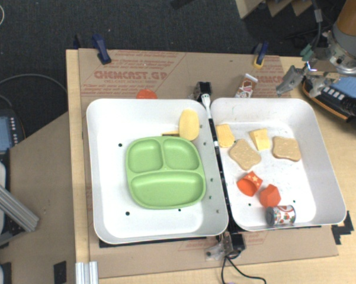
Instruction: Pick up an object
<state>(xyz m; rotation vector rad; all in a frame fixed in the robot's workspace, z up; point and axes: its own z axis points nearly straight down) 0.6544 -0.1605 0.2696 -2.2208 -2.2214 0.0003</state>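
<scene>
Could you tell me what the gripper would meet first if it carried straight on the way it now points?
Probably bare bench near the small carton, as the gripper points down-left outside the right bin; depth is unclear.

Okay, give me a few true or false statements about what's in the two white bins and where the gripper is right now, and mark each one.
1. The green divided plate lies in the left bin. True.
2. The gripper hangs over the green divided plate. False: it is beyond the right bin's far corner.
3. The small can lies near the right bin's front edge. True.
4. Both bread slices lie in the left bin. False: both are in the right bin.
5. A yellow oval piece lies by the plate's far right corner. True.
</scene>
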